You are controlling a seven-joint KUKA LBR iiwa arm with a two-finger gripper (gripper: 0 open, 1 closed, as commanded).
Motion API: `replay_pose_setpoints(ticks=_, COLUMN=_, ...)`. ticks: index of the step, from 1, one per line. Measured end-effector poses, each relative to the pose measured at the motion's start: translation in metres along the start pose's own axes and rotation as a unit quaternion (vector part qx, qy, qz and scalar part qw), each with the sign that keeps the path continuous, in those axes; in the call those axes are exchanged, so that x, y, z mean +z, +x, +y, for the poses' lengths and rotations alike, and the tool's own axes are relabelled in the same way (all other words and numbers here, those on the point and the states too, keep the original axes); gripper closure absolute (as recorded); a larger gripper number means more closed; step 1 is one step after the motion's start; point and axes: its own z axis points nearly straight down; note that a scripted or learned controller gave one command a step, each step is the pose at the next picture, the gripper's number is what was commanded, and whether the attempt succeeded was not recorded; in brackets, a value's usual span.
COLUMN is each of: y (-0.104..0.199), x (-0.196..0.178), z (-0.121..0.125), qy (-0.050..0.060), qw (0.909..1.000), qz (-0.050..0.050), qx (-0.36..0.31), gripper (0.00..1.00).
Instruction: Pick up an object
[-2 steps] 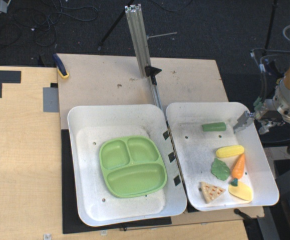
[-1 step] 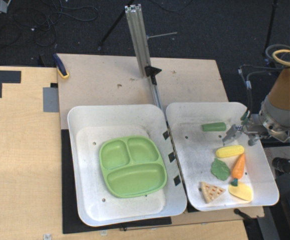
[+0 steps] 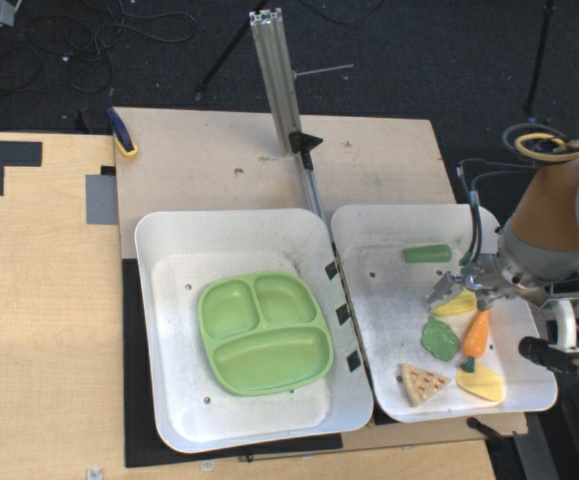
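A: End effector (image 3: 456, 290) in right bin (image 3: 389, 238), over yellow toy (image 3: 455, 307); finger state: can't tell.
B: Toy beside carrot (image 3: 477, 334). Prob. light, stiff, slick plastic; grip across narrow sides.

We see 2 bins side by side on the desk (image 3: 219, 158). In the left bin (image 3: 159, 368) a divided tray (image 3: 265, 333) lies near the middle, with 3 compartments. The right bin (image 3: 379, 368) holds 6 items toward its right half: a flat block (image 3: 427, 254) farthest back, a banana piece (image 3: 455, 306) in front of it, then a leafy piece (image 3: 440, 340) with a carrot (image 3: 477, 334) just to its right, and nearest us a pizza slice (image 3: 424, 382) left of a wedge (image 3: 481, 384). The end effector (image 3: 461, 286) sits just above the banana piece.
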Motion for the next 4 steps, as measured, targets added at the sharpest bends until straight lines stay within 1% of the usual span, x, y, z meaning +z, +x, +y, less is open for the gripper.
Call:
replay_pose_setpoints(ticks=1, y=0.000, x=0.036, z=0.002, qy=-0.004, qw=1.0000, qz=-0.001, qx=0.000, gripper=0.00)
replay_pose_setpoints(ticks=2, y=0.000, x=0.024, z=0.004, qy=-0.007, qw=1.0000, qz=0.000, qx=0.001, gripper=1.00)
replay_pose_setpoints(ticks=3, y=-0.009, x=-0.022, z=0.002, qy=-0.005, qw=1.0000, qz=-0.002, qx=0.002, gripper=1.00)
replay_pose_setpoints(ticks=4, y=-0.013, x=-0.066, z=-0.001, qy=-0.006, qw=1.0000, qz=-0.002, qx=0.003, gripper=1.00)
